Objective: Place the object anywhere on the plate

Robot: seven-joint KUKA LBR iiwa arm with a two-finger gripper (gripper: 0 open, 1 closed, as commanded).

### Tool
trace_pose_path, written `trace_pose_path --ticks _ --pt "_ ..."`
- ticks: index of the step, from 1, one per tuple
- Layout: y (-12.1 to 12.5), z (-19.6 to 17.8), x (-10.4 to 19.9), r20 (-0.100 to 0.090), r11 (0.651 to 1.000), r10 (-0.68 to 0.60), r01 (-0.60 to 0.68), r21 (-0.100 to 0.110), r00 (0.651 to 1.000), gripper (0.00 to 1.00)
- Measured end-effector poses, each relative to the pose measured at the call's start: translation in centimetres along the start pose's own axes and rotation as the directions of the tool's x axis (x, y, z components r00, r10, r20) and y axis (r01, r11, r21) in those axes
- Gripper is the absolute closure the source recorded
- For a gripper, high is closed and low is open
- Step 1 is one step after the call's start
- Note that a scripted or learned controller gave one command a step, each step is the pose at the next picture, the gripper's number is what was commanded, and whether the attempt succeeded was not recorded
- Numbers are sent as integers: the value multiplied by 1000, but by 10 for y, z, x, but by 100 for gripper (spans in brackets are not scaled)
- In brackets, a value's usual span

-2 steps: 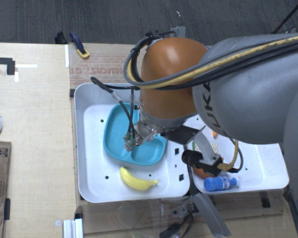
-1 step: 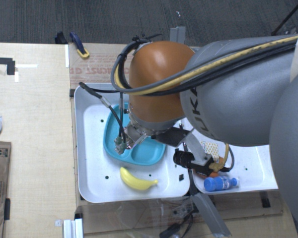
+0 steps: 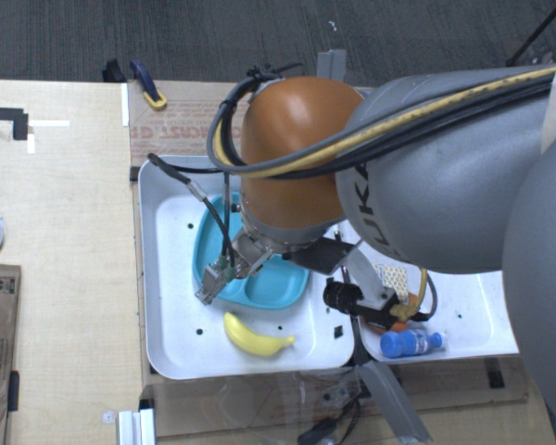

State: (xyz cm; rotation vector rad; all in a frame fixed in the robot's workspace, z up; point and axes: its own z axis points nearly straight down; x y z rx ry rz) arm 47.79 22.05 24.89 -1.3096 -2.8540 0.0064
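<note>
The grey arm with its orange band fills the centre and right of the frame, and its two-finger gripper (image 3: 213,284) hangs low over the left edge of the light-blue plastic plate (image 3: 259,286) in the left white bin (image 3: 167,276). Whether it is open or closed, I cannot tell. The yellow plastic banana (image 3: 257,337) lies on the bin floor just below the plate, while a small blue bottle (image 3: 410,343) lies in the right bin at lower right.

A light blue plate (image 3: 259,286) lies in the left white bin (image 3: 167,248), a plain yellow banana (image 3: 255,336) near it. In the right bin, a blue bottle (image 3: 410,343). The arm (image 3: 426,174) is grey with 1 orange band (image 3: 292,151).
</note>
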Motion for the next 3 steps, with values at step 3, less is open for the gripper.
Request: trace_pose_path --ticks 3 --pt "-29 31 -33 -1 948 319 -319 1 948 100"
